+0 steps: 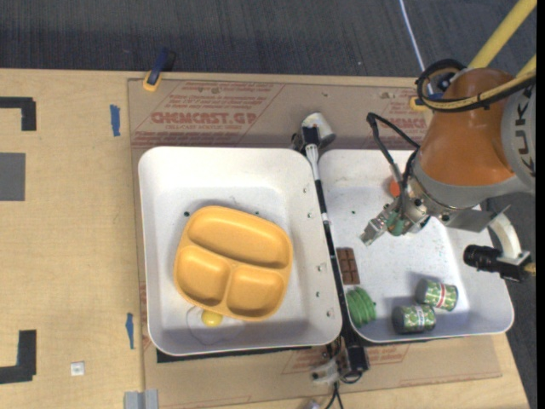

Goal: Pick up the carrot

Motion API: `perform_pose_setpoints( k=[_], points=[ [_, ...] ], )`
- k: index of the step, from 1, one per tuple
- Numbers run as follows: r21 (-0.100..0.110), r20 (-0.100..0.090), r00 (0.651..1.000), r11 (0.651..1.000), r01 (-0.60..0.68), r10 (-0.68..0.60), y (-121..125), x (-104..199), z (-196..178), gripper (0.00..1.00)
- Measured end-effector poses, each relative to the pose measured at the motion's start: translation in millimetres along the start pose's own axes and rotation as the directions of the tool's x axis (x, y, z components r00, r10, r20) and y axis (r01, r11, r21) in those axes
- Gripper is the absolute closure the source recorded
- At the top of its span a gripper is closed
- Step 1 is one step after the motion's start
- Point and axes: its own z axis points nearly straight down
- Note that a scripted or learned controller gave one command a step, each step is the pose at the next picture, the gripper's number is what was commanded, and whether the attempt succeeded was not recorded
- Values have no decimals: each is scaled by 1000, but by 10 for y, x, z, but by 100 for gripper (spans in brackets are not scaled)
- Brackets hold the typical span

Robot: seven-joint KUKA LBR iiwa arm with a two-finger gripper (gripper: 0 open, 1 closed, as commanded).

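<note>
One gripper [381, 227] over the right bin [477, 322], fingers spread, pinching nothing; carrot [395, 186] just beyond it, partly hidden by the arm.

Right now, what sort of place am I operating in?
Probably a robotics lab's test bench: two shallow white bins on taped-down cardboard sheeting, toy food such as small green cans, and the grey-and-orange arm.

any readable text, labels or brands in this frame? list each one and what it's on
"CHEMCAST. G P", roughly: red print, upside down and blurred, on the brown sheet under the bins.
More red print on that sheet behind the right bin: too blurred to read.
"KU": cut-off letters on the grey arm.
Two green cans: label patterns too small to read.
</note>
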Motion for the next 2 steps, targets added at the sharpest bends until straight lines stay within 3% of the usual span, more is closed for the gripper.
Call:
perform_pose_setpoints(
  k=[1,2],
  points=[
    [7,-4,988,987,-157,158,-119,684,145,100],
    [2,2,958,958,-287,287,-932,-578,35,100]
  ],
)
